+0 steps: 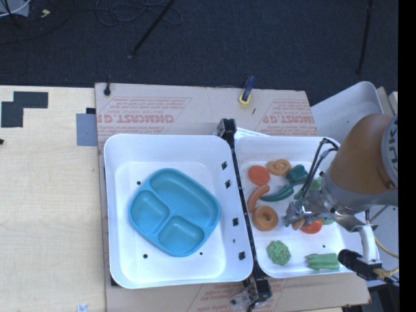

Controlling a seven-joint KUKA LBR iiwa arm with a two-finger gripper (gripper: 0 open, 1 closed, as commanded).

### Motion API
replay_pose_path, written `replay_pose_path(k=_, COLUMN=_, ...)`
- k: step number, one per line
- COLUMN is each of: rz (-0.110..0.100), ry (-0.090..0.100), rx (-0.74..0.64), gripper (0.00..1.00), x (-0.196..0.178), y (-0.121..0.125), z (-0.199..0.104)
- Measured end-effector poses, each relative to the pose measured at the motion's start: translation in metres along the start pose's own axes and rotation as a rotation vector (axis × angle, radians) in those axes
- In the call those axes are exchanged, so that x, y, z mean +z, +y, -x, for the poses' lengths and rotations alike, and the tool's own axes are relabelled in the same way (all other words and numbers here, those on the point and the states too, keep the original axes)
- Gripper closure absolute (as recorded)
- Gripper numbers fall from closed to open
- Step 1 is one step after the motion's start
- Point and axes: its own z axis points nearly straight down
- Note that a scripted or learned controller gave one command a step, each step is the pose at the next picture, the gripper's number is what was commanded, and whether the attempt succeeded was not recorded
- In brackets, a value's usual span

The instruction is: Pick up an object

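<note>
The right bin (325,149) holds several toy foods: a red tomato (259,174), an orange ring (279,167), a dark green pepper (298,173), a green chili (278,194), an orange sausage (256,197), a brown donut (265,218), a broccoli head (279,252) and a green pickle (323,261). My gripper (298,217) hangs low in this bin, just right of the donut. A red piece (312,227) lies right beside it, partly hidden by the wrist. I see nothing clearly held.
The left bin (123,155) carries a blue divided plate (174,210). A black divider (238,200) runs between the bins. The arm's orange band (364,158) looms over the right bin's right side. Cardboard lies under both bins.
</note>
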Motion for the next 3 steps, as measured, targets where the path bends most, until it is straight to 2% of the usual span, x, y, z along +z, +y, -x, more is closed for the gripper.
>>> replay_pose_path(k=2, rz=-0.001, ry=0.0, rx=0.0, gripper=1.0, x=-0.071, y=-0.002, z=0.005)
replay_pose_path(k=3, rz=-0.001, ry=0.001, rx=-0.004, gripper=1.0, x=-0.074, y=0.049, z=-0.026)
